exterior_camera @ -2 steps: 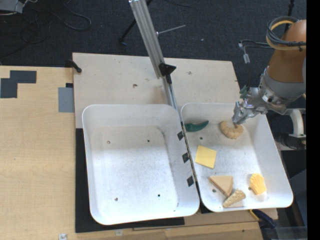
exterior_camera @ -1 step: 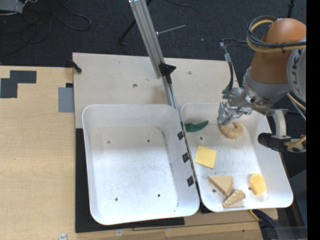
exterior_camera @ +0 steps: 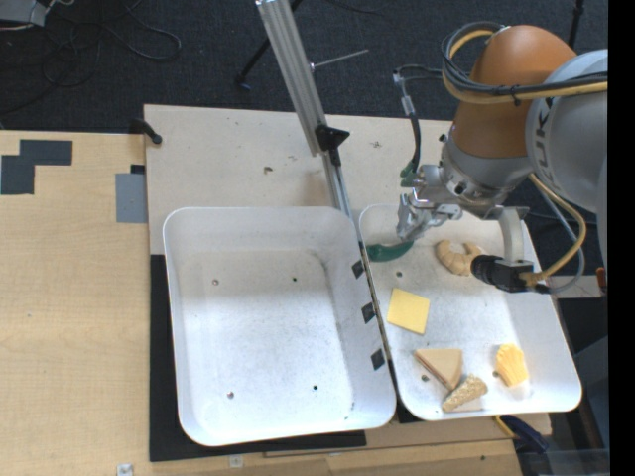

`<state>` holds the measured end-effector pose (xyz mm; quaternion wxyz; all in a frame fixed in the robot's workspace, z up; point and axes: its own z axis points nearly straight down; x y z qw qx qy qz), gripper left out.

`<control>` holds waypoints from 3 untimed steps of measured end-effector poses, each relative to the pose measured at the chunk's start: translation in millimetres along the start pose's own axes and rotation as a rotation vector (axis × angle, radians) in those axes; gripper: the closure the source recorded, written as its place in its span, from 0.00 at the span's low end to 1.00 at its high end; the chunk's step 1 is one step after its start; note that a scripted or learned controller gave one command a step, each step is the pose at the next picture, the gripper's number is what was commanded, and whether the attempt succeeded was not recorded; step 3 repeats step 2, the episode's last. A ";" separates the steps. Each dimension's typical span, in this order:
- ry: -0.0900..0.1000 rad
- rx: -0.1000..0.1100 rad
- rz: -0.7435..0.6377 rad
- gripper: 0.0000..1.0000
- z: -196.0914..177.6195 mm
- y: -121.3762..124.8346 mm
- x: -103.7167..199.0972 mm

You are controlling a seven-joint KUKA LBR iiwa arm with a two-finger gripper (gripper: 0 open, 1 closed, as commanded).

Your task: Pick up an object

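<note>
My gripper point(exterior_camera: 409, 224) hangs over the far left corner of the right bin point(exterior_camera: 556, 365), under the orange-banded wrist. A dark green curved piece point(exterior_camera: 387, 252) lies just below and left of it against the bin wall; whether the two touch I cannot tell. Further objects lie in this bin: a knobbly tan piece point(exterior_camera: 455, 257) right of the gripper, a flat yellow square point(exterior_camera: 409, 310) near the middle, a tan wedge point(exterior_camera: 442, 365), a small ridged cone point(exterior_camera: 463, 395) and a yellow corn-like piece point(exterior_camera: 511, 365) toward the front.
The left bin point(exterior_camera: 189, 266) stands beside the right one, with a divider carrying black clips point(exterior_camera: 365, 291) between them. A slanted metal rail point(exterior_camera: 298, 77) rises behind the bins. A black cable fitting point(exterior_camera: 496, 271) of the arm overhangs the right bin's far side.
</note>
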<state>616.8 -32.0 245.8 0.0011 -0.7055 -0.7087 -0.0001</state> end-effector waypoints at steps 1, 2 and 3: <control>0.000 0.000 0.000 1.00 -5.4 3.0 52.8; 0.001 0.002 -0.001 1.00 -3.4 -1.9 113.6; 0.001 0.002 -0.001 1.00 -3.4 -1.9 113.6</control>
